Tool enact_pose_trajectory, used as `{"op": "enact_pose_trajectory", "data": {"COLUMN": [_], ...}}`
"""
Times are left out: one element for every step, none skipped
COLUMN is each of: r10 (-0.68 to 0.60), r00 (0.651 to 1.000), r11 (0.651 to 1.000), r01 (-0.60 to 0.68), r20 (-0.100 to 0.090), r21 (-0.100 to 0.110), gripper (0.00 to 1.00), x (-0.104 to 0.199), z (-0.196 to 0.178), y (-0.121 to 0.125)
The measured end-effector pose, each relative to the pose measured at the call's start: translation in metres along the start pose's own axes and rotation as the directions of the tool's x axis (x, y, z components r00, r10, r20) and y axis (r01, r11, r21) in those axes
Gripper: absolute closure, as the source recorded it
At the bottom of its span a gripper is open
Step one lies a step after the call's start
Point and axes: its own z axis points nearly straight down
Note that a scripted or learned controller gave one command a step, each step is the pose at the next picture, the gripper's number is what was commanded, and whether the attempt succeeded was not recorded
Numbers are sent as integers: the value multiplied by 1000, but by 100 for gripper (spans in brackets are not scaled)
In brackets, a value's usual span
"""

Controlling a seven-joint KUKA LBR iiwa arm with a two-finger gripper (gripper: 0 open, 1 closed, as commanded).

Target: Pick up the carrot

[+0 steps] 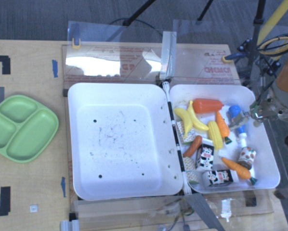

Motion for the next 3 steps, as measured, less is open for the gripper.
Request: {"op": "enact_pose_trajectory", "data": {"r10": [-280, -271, -269], "r00": [960, 963, 963], "r11": [960, 962, 963], "r01": [280, 271, 269], "r20": [1, 10, 15], "r21": [-2, -25, -24], "gripper": [0, 0, 100], "x": [7, 11, 9], "z": [48, 73, 64], "y": [61, 69, 68]}}
